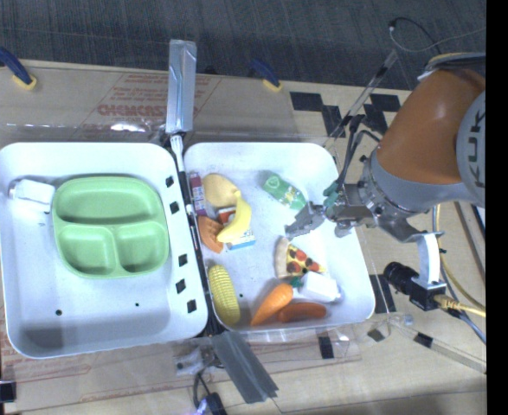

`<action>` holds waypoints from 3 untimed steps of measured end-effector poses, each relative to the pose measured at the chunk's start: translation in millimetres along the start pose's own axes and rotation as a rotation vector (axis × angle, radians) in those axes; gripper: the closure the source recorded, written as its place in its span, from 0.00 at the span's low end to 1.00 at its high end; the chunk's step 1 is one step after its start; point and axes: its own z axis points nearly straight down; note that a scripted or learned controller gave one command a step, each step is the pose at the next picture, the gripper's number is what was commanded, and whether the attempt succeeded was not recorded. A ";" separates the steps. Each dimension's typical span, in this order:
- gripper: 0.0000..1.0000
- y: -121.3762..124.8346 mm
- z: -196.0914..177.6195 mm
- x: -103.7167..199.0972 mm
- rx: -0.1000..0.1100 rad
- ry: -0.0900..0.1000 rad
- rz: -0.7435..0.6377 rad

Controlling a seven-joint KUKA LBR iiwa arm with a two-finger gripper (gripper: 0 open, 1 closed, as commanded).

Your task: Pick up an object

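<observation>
Arm over the right bin, gripper above the toy food.

Camera view: the gripper (pixel 310 220) hangs over the right bin (pixel 340 167), its fingers spread with nothing between them, just above the pizza slice (pixel 299 258). Near it lie a green bottle (pixel 283 189), a banana (pixel 236 220), a corn cob (pixel 223 290), a carrot (pixel 273 303) and a red sausage (pixel 302 312). The left bin (pixel 28 318) holds a green divided tray (pixel 111 225).

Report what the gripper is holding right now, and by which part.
Nothing is held. The gripper hangs open above the right bin, just over the pizza slice, with nothing between its fingers.
</observation>
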 end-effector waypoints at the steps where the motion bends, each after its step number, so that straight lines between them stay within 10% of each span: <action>1: 0.00 7.4 91.6 -59.7 0.002 0.000 -0.056; 2: 0.00 10.7 174.1 -69.3 -0.013 0.000 0.002; 3: 1.00 12.5 163.4 -65.8 -0.014 0.004 -0.008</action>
